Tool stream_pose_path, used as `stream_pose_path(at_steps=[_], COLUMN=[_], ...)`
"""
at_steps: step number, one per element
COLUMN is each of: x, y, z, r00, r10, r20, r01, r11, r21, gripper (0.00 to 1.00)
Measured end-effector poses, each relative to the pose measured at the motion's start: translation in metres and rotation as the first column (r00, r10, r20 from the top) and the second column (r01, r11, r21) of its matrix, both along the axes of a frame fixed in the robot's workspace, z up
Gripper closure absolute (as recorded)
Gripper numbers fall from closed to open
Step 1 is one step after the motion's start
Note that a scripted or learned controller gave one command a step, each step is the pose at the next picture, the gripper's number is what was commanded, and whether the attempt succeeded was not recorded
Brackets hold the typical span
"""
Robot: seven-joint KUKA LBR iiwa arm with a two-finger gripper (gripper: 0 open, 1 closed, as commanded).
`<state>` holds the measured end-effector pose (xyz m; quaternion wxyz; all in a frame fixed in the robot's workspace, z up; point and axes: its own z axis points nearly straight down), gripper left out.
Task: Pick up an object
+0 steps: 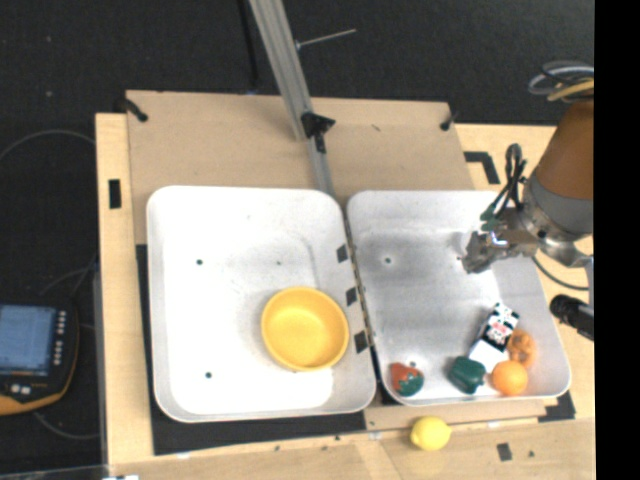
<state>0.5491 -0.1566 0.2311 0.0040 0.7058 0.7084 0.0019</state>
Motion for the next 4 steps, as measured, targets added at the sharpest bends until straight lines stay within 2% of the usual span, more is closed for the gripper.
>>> stream_pose_path(at_steps=[1, 2, 4], x=[0.001, -0.010, -0.010], y=[-0.001, 0.039, 0.142], z=[0.019, 0.018, 0.006], r00=[1.000, 1.000, 1.000], r10=[0.001, 0.000, 0.003], r20=[-0.004, -0.006, -0.007], r01=[-0.001, 0.000, -0.003], r11=[1.000, 1.000, 1.000], r21=[0.002, 0.002, 0.004], gripper=[1.00, 1.00, 1.00])
